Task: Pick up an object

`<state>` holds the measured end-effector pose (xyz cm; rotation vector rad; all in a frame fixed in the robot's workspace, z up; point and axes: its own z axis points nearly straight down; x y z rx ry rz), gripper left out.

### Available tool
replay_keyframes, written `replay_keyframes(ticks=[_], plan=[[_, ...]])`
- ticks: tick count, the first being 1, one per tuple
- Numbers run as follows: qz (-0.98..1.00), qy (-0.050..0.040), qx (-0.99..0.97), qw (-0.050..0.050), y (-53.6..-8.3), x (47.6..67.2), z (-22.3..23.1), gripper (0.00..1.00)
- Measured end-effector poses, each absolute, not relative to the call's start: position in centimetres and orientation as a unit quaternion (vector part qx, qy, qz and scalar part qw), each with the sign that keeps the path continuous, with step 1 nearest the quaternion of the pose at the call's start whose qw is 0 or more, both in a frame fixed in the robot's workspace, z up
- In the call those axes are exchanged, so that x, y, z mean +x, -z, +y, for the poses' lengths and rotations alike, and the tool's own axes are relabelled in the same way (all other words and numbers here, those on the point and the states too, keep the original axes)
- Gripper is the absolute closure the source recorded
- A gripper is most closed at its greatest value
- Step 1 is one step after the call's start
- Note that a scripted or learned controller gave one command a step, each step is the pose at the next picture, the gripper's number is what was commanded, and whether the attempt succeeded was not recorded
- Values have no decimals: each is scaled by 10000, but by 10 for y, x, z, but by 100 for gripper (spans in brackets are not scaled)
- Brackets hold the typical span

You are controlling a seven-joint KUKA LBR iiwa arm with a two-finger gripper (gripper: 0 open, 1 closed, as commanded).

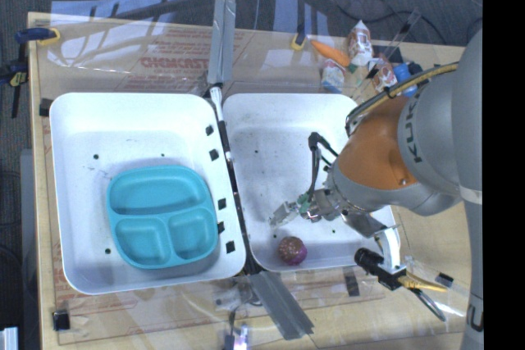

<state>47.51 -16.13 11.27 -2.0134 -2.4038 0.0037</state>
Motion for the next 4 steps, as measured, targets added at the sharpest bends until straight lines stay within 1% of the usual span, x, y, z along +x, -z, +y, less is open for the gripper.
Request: replay_keyframes(ticks=[1, 2, 3, 4], plan=[[-8105, -16, -5857, -41, -95, 477, -115, 0], [-8086, -3, -5883, 7, -92, 564, -127, 0], [-8084, 2, -5887, 3, -98, 620, -135, 0], [-7713, -4, -6365, 15, -123, 511, -145, 0]])
